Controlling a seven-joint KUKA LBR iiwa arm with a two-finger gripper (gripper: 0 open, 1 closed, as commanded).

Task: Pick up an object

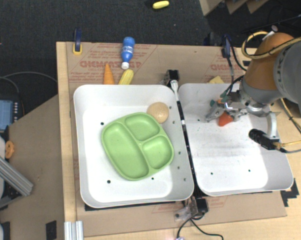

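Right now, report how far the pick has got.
Done: the arm has reached into the right bin, and the claw is down at a small red object. In hand: nothing visibly gripped; the red object looks to be resting on the bin floor. Left: close on it and lift.

I see a small red-orange object (224,119) lying in the upper part of the right white bin (240,174), directly under the arm's wrist. Its shape is partly hidden, so I cannot identify it further.
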